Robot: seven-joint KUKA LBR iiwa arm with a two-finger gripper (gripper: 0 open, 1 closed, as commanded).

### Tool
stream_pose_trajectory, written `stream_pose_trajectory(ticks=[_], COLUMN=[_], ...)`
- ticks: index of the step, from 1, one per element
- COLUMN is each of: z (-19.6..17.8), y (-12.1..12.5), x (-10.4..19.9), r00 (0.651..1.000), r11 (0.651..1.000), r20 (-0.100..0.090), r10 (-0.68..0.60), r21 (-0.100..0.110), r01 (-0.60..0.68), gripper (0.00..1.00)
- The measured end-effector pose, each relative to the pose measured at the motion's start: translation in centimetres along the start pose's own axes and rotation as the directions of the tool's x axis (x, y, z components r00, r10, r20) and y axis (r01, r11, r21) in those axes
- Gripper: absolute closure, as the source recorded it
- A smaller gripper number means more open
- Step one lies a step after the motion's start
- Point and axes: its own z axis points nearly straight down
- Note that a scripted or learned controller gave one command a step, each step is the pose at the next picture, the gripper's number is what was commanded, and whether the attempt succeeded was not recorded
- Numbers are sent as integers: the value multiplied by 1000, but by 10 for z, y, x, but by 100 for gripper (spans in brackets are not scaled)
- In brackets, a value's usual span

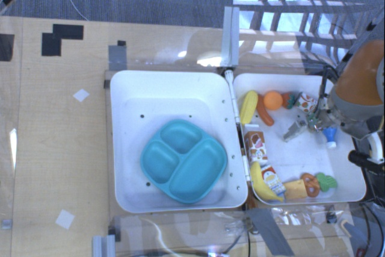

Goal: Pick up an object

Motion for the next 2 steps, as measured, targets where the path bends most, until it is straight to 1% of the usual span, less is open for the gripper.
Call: stream_pose_trajectory(ticks=[1, 2], z=[-11, 0], y=[2, 12], x=[-6, -20], r00=[1000, 998], r11=[1000, 999], r20=[19, 20], r10=[2, -51], r21=[-10, 3], r01=[-1, 51], gripper=[100, 100])
